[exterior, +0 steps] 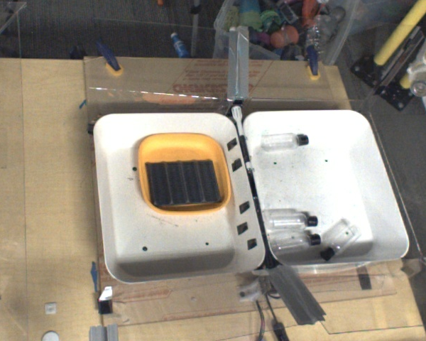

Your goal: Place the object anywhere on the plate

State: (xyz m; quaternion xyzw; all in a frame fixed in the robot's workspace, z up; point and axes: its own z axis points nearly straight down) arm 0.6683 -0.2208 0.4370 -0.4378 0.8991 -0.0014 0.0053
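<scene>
The left shallow white plastic bin [117,212] holds a rounded-square orange plate [150,155], set toward the bin's far side and nearer its right wall than its left. A dark ribbed rectangular block [182,182] lies flat on the plate, covering most of its middle and near part; a band of bare orange rim is left along the far edge and down both sides. White floor is open around the plate, widest at the near edge of the bin.

The right shallow white plastic bin [334,176] carries four small clear plastic bottles with black caps. One [284,141] lies alone near the far wall. Two more [290,221] [292,241] lie side by side hard against the left wall at the near end, caps pointing right. The fourth [339,232] lies tilted just beside them (cap toward the near rim). The middle and right of this bin are open floor.

The bins meet along a seam marked by black tabs [243,187]. Whether the gripper is spread or pressed together cannot be told
</scene>
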